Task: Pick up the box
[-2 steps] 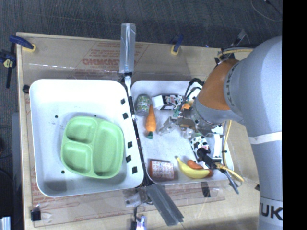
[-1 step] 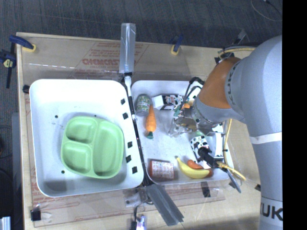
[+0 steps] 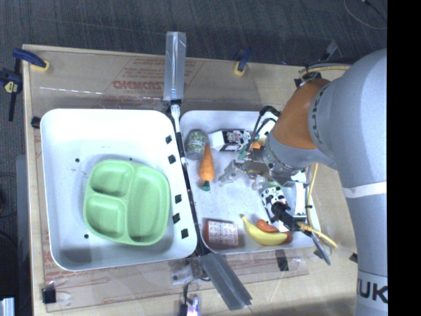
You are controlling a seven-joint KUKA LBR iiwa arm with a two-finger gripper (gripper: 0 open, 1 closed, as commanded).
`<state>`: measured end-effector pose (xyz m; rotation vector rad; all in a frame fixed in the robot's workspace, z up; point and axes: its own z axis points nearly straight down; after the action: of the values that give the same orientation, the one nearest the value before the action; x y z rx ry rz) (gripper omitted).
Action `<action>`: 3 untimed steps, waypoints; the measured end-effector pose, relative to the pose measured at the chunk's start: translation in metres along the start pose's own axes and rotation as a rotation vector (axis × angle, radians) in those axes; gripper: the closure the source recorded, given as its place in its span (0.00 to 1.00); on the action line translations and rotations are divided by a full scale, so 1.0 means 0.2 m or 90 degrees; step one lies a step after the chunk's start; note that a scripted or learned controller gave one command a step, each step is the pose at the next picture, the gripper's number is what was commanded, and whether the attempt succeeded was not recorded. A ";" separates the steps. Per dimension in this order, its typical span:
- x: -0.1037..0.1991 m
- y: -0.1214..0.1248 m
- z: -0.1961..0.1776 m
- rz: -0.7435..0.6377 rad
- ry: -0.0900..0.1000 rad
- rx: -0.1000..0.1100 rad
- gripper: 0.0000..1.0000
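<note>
Two shallow white bins sit side by side on a pale wooden bench (image 3: 85, 84), which stands on dark carpet (image 3: 99, 12); blue clamps (image 3: 29, 59) grip the bench's edge. The left bin (image 3: 59, 137) holds a green, three-compartment plastic plate (image 3: 127, 201). The right bin (image 3: 217, 120) holds a grey-green can (image 3: 196, 143), an orange carrot (image 3: 206, 164), a brown tin (image 3: 221, 232), a yellow banana (image 3: 266, 234) and a small black-and-white printed box (image 3: 235, 137) near its far wall. The grey two-finger gripper (image 3: 238, 170) hangs low mid-bin, near the box but apart from it; whether it is wide or narrow cannot be judged.
</note>
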<state>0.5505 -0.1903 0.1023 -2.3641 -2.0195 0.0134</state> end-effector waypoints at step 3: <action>0.01 0.00 -0.06 -0.016 0.005 0.012 1.00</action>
<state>0.5513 -0.1880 0.1153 -2.3238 -2.0354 0.0222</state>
